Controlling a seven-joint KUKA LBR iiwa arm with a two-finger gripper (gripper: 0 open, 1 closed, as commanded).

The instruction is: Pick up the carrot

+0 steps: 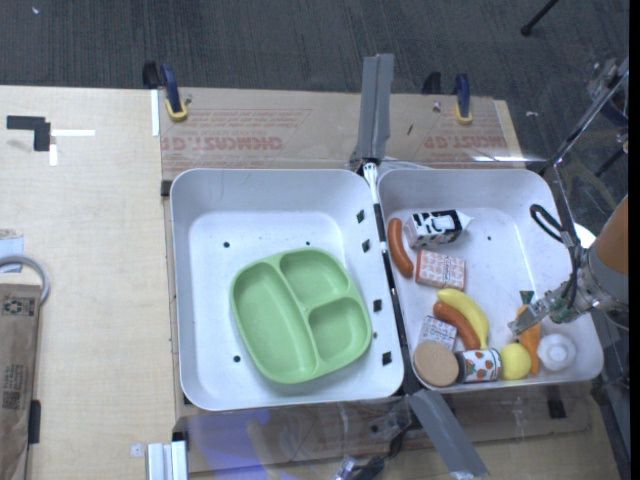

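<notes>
Wooden bench [90, 268] bearing 2 white bins [200, 298], cardboard sheet [300, 133], brown bag [18, 368]

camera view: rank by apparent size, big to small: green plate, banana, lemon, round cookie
1. green plate, by far the largest.
2. banana.
3. round cookie.
4. lemon.
Cookie and lemon look close in size; the cookie seems slightly wider, so that order is unsure.

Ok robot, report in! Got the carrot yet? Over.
Gripper low in right bin, at the carrot. Grip unconfirmed. Lemon and white lid crowd it.
</notes>
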